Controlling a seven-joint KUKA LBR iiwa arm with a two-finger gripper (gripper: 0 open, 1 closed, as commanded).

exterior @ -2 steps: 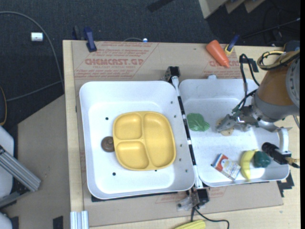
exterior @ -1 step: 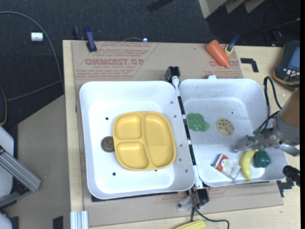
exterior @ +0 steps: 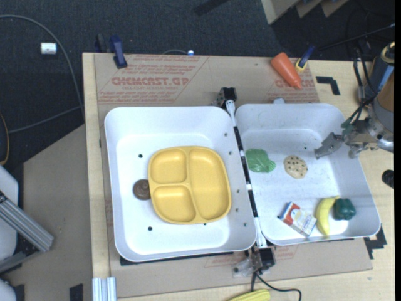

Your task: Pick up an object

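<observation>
In the right bin (exterior: 313, 121) lie a green leafy piece (exterior: 259, 161), a speckled cookie (exterior: 295, 165), a red and white packet (exterior: 297, 216), a yellow banana (exterior: 324, 216) and a dark green lump (exterior: 344, 209) touching the banana. My gripper (exterior: 336, 150) hangs over the bin's right side, up and to the right of the cookie. It is open, with nothing between its fingers. The arm enters from the right edge.
The left bin (exterior: 125, 137) holds a yellow divided plate (exterior: 188, 184) with a brown disc (exterior: 141, 189) at its left edge. An orange object (exterior: 287, 71) and a blue clamp (exterior: 117, 51) sit on the bench behind the bins.
</observation>
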